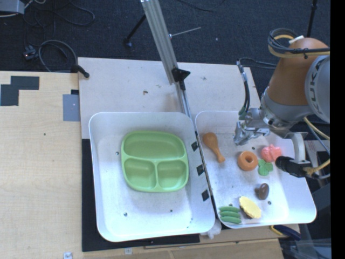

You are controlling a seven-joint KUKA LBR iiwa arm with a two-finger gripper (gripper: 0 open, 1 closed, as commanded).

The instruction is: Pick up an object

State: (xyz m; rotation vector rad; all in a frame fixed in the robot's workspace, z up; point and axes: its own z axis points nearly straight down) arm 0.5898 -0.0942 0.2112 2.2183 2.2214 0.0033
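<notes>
**Ana:** Over the right bin (302, 212) we go, and the gripper (243, 136) hangs above the bin's upper middle, nothing between its fingers. Whether they're spread or pinched, I can't tell from this slant.

**Ben:** What's nearest to it?

**Ana:** An orange doughnut (248, 161) sits just below the gripper, apart from it. A tan drumstick (213, 146) lies to the left, angled, close to the divider (195, 144) between the two bins.

**Ben:** And the right side?

**Ana:** Crowded there. A pink toy (271, 153) and a small green piece (265, 169) are touching or nearly so, next to the doughnut. A dark brown lump (262, 191) sits lower, with bare floor around it. Down at the near rim, a yellow piece (249, 207) and a green pod shape (230, 215) sit side by side, tight against the edge.

**Ben:** Any open floor?

**Ana:** Yes, between the drumstick and the doughnut, running down toward the near corner. The left bin (108, 209) holds a green divided plate (154, 161), set in the middle with white floor on all sides.
</notes>
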